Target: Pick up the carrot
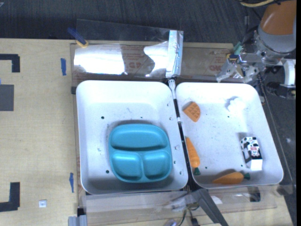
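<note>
Two orange carrots lie in the right bin. One carrot rests lengthwise against the bin's left wall, its green end toward the front. The other carrot lies along the front wall with its green end pointing right. My gripper hangs above the bench just past the right bin's back rim, well away from both carrots and with nothing seen in it.
The right bin also holds an orange waffle-like piece, a white lump near the back and a black-and-white toy at the right. A blue divided tray sits in the left bin. A clear plastic panel stands behind the bins.
</note>
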Controlling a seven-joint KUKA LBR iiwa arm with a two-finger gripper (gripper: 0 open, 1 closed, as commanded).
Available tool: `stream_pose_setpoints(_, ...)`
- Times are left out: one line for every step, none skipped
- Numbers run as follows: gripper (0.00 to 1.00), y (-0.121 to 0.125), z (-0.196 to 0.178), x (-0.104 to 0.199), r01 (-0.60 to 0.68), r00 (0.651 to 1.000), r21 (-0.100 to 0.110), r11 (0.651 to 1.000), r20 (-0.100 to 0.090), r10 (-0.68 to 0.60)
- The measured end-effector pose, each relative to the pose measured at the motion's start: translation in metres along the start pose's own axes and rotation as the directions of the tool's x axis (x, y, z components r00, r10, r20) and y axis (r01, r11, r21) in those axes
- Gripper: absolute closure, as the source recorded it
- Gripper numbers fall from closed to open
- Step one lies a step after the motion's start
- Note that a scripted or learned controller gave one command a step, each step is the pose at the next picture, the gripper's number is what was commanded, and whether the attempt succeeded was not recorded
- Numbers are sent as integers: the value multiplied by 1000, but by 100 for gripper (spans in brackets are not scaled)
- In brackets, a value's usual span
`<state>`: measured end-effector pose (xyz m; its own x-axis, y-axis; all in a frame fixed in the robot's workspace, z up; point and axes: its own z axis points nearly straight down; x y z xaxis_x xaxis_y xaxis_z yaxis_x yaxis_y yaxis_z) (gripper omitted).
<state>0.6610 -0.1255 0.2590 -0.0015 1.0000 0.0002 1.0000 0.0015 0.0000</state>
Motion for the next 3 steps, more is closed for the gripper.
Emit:
stream_pose_setpoints(0,7,-23,88,60,998,-6,998,-1,-60)
stream_pose_setpoints(0,6,-4,155,262,965,1,965,-1,-262)
stream_pose_setpoints(0,-12,-23,221,462,887,-2,887,0,-462)
